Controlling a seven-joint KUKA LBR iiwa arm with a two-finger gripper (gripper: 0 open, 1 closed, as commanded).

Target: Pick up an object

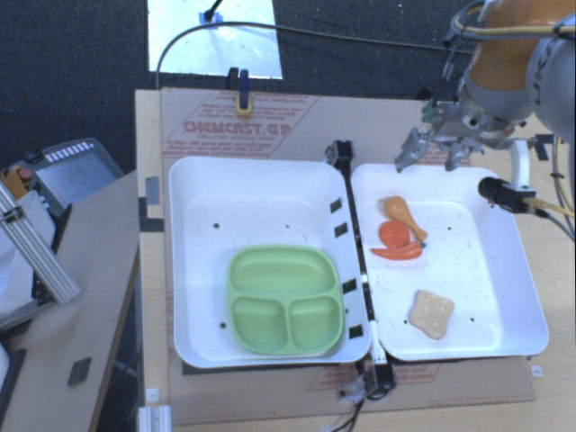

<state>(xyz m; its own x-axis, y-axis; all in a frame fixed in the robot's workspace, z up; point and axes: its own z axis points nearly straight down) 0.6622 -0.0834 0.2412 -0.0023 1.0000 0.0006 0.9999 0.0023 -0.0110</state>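
A dark, speckled floor (72,61) surrounds a pale wooden counter (108,268), seen from above at a slant. A flat sheet of brown cardboard (270,124) lies on the counter, printed in red with a word that looks like "CHEMCAST GP"; the smaller lines below it are too blurred to read. A shiny silver square sheet (216,25) lies on the floor beyond the cardboard.

Two shallow white plastic bins sit side by side on the cardboard, joined by black clips along the seam. The left bin (261,196) holds a light green plastic plate with three compartments (286,300) near its front edge. The right bin (477,259) holds three toy foods: a tan drumstick-shaped piece (402,214) touching a round red-orange piece (393,234), with a long red pepper-shaped piece (396,253) just below them. A beige toast-shaped piece (431,313) lies apart, nearer the front.

The grey robot arm with its orange band (513,25) reaches in from the right. Its two-finger gripper (436,151) hangs above the far rim of the right bin, fingers spread and holding nothing. The toy foods lie in front of the fingers, well apart from them.
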